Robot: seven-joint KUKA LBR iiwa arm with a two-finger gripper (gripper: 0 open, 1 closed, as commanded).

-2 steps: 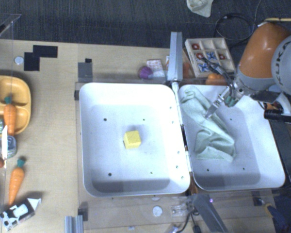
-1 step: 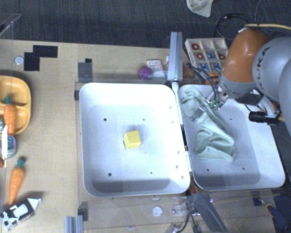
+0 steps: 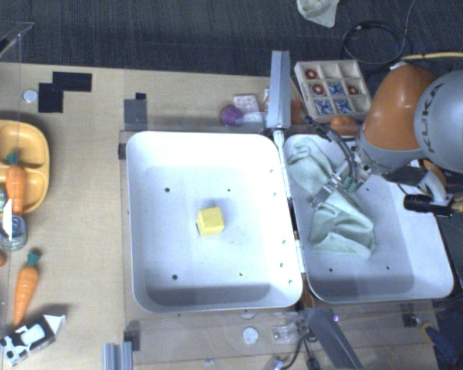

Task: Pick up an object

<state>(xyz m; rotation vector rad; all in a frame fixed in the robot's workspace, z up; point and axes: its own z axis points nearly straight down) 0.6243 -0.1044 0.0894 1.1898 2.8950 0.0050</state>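
A pale green cloth (image 3: 336, 216) lies crumpled in the right bin (image 3: 417, 272), spreading from the bin's far left corner toward its middle. My gripper (image 3: 338, 185) is down on the upper part of this cloth, touching or pressing into its folds. The grey arm with its orange band (image 3: 393, 118) reaches in from the right above the bin. A small yellow block (image 3: 211, 222) sits alone near the middle of the left bin (image 3: 162, 284), well away from the gripper.
A metal divider (image 3: 278, 99) runs between the bins at the back. Behind it are a purple object (image 3: 231, 115) and a tray of small tiles (image 3: 332, 87). Toy carrots (image 3: 25, 280) and a yellow plate (image 3: 32, 141) lie far left on the bench.
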